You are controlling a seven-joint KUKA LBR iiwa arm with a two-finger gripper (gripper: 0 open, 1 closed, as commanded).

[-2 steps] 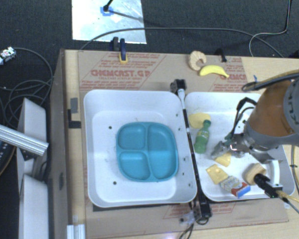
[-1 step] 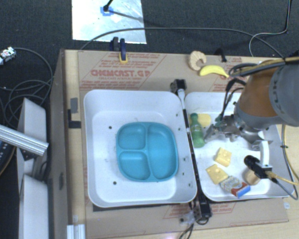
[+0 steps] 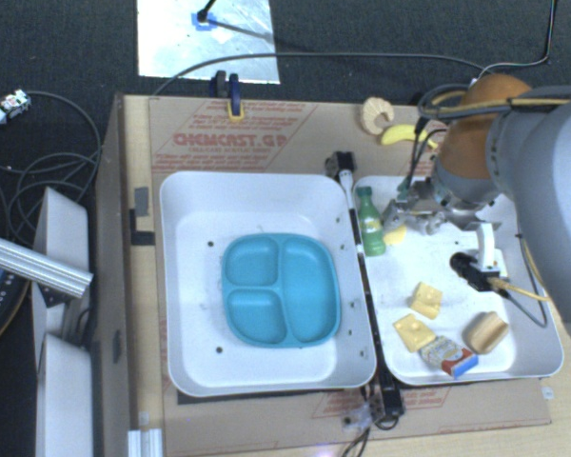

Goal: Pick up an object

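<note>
Overhead view of two white bins side by side. My arm (image 3: 538,150) enters from the right and bends down over the back part of the right bin (image 3: 548,355). My pincer (image 3: 411,209) hangs low over that bin's back left area, near its left wall. From this angle the wrist hides its tip, so I cannot tell whether it is released or clenched, and nothing can be seen gripped in it. The candidate objects all lie in the right bin. The bottle (image 3: 367,219), green with a darker cap, lies along the left wall just beside my pincer, cap toward the back. A small yellow piece (image 3: 395,237) sits against the bottle's right side, just below my pincer; contact between them cannot be judged. Toward the front, well apart from my pincer, lie a yellow wedge (image 3: 425,300), a second wedge (image 3: 414,332) just in front of it, a tan roll (image 3: 486,332) to their right, and a red and blue packet (image 3: 450,356) at the front wall, touching the roll or nearly so. The left bin (image 3: 174,255) holds a blue divided plate (image 3: 281,288), lying flat at its middle. Behind the bins, on the bench (image 3: 266,136), rest a banana (image 3: 398,135) and a pale shell (image 3: 376,114).
</note>
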